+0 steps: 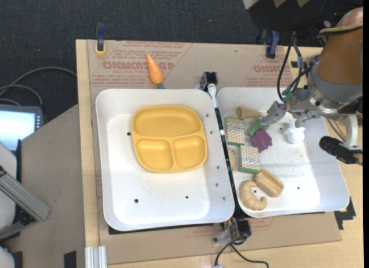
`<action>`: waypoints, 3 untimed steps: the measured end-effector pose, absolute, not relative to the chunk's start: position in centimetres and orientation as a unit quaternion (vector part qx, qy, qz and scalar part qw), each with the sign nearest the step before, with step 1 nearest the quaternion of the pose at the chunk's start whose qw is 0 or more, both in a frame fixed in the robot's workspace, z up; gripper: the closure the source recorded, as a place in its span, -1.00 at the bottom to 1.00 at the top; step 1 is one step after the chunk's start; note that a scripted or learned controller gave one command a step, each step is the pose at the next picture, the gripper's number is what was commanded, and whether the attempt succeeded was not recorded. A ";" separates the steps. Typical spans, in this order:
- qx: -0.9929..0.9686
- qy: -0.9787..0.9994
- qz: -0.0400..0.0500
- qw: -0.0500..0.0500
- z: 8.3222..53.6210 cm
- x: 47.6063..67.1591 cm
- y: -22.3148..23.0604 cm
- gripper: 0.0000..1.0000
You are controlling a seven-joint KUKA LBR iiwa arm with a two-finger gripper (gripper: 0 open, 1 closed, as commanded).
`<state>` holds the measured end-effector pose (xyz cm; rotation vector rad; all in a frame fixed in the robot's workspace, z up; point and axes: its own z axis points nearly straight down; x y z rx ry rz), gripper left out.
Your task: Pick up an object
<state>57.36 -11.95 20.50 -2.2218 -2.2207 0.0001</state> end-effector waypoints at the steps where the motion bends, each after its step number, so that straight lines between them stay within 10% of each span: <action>1: -0.707 -0.707 0.001 0.002 7.8 58.6 -12.6 -1.00; 2: -0.708 -0.706 -0.001 -0.002 9.6 58.8 -12.7 1.00; 3: -0.708 -0.706 0.001 0.003 11.5 53.2 -10.4 1.00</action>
